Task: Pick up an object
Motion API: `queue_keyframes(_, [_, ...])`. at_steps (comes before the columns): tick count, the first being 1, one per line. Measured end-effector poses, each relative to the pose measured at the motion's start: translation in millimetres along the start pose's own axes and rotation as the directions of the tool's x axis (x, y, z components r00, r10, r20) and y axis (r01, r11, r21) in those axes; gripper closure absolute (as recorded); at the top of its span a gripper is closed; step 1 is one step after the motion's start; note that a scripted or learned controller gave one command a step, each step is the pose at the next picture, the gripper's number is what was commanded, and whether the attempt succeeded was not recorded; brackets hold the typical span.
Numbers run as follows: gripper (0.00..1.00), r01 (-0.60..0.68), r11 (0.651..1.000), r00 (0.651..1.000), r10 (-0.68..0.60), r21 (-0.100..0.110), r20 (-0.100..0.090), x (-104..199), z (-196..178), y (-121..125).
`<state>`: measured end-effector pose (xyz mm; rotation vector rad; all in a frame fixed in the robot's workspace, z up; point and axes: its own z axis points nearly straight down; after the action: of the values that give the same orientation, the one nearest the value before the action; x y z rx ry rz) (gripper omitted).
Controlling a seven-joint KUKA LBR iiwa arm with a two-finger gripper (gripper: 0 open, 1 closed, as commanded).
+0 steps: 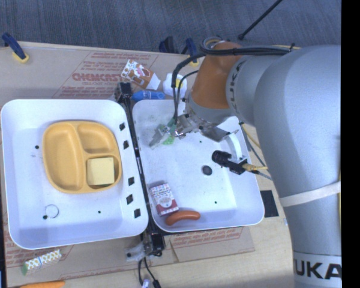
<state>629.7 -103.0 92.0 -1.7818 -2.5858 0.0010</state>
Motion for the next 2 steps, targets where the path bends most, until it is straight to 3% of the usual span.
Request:
queue_keyframes(1, [1.00, 0.003, 1.000, 1.000, -0.003, 0.002, 0.001, -1.0, -10.1, -0.4])
queue_keyframes(2, [0.00, 0.003, 1.000, 1.000, -0.003, 0.002, 0.001, -1.0, -10.0, -0.4])
